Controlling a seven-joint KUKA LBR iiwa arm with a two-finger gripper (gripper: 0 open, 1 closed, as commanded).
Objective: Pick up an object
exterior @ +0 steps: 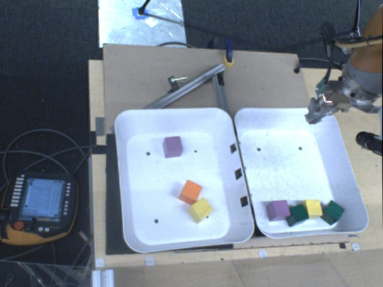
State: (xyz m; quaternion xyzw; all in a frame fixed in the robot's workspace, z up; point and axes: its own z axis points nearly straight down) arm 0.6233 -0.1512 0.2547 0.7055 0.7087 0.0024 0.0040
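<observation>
Tool [315, 113] over the right bin's [350, 160] upper right corner — grip state unclear.
Five blocks lie along that bin's lower edge — purple block [277, 209] leftmost.

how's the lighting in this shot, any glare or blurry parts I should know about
In the camera view, light is even and soft: the blocks, like the orange block, throw only faint shadows on the left bin. The shiny sheet at the top shows mottled glare. The bins' white floors look slightly washed out. The hand at the right bin's far corner looks a little soft, its details hard to read.
</observation>
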